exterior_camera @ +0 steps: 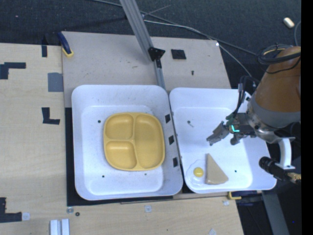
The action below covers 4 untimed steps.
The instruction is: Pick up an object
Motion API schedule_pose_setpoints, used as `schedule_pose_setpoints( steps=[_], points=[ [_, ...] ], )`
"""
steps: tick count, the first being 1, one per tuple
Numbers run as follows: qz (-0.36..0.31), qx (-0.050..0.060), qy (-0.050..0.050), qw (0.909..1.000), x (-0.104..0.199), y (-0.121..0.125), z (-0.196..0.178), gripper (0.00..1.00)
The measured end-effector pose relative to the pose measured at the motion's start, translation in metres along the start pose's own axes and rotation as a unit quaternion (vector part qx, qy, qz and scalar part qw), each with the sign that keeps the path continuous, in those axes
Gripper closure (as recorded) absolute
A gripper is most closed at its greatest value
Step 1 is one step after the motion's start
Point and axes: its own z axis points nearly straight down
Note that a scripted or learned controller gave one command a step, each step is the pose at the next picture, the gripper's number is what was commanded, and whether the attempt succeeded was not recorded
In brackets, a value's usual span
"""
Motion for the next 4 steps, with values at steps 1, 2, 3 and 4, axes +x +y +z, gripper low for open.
schedule_pose_setpoints(
  steps=[1, 2, 3, 4],
  points=[
    [0.000, -0.001, 0.000, 1.0000, 0.000, 0.001, -0.001, 0.00],
    [0.001, 0.001, 0.000, 1.0000, -0.010, 0.001, 0.049, 0.00],
    [0.001, 0.001, 0.000, 1.0000, -0.010, -0.003, 0.093, 0.00],
    [0.001, 0.001, 0.000, 1.0000, -0.010, -0.004, 0.147, 0.00]
  ],
)
